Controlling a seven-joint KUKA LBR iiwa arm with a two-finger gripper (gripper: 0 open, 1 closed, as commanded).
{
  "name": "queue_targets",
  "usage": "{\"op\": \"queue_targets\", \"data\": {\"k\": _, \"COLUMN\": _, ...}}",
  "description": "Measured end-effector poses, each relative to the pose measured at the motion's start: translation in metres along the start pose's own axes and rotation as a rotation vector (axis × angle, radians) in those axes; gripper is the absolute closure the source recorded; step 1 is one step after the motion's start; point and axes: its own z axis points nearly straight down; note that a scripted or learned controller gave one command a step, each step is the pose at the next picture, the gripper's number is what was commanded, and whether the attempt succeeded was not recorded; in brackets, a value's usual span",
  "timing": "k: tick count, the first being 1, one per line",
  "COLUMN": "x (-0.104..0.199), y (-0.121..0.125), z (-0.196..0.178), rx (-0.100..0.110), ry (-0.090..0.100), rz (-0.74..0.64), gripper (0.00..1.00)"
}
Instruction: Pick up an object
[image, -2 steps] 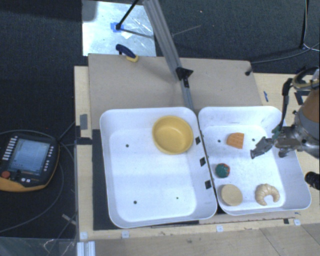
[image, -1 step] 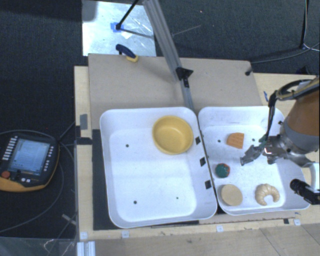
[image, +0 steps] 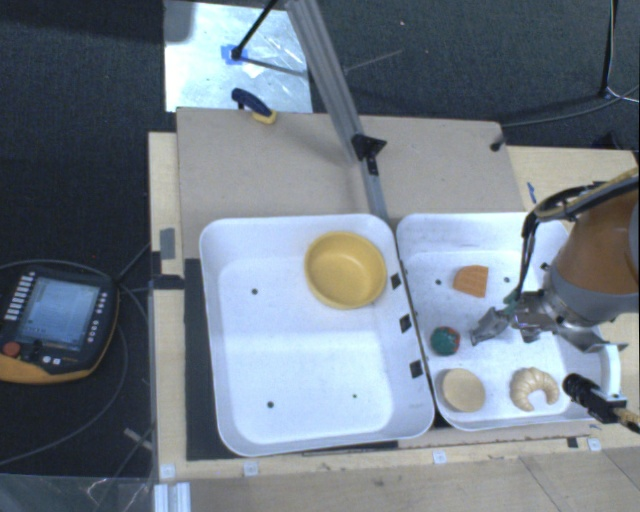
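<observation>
- A grey robot arm (image: 600, 262) with an orange band above the wrist reaches in from the right over the right-hand bin (image: 420, 232), one of two shallow white bins set side by side on a tan surface (image: 300, 160).
- Its hand (image: 487, 330) hangs low inside that bin, pointing leftward toward the bin's middle; whether the hand is open or closed cannot be told from this angle, and nothing can be seen held in it.
- Four small objects lie in the right bin: an orange wedge-shaped block (image: 472, 280) toward the back, a green ball with a red patch (image: 445, 341) near the left wall, a pale round disc (image: 463, 390) at the front left, and a cream croissant-shaped piece (image: 533, 388) at the front right.
- The green ball sits just beside the tip of the hand, to its left; contact between them cannot be made out.
- The orange block lies behind the hand, apart from it; the croissant piece lies in front of it, under the wrist.
- The left-hand bin (image: 230, 330) carries a yellow bowl (image: 345, 269), upright, near its back right corner.
- A slanted metal pole (image: 335, 85) crosses the back of the surface, ending near the gap between the bins.
- A handheld control pendant (image: 55, 322) with a lit screen rests on the dark floor at far left.
</observation>
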Motion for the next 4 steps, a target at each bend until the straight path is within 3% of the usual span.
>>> {"op": "queue_targets", "data": {"k": 1, "x": 0.0, "y": 0.002, "z": -0.013, "rx": -0.005, "ry": -0.001, "rz": -0.001, "gripper": 1.0}}
{"op": "queue_targets", "data": {"k": 3, "x": -0.003, "y": 0.006, "z": -0.127, "rx": -0.009, "ry": -0.002, "rz": -0.002, "gripper": 1.0}}
{"op": "queue_targets", "data": {"k": 4, "x": 0.052, "y": 0.007, "z": -0.113, "rx": -0.004, "ry": 0.0, "rz": -0.006, "gripper": 1.0}}
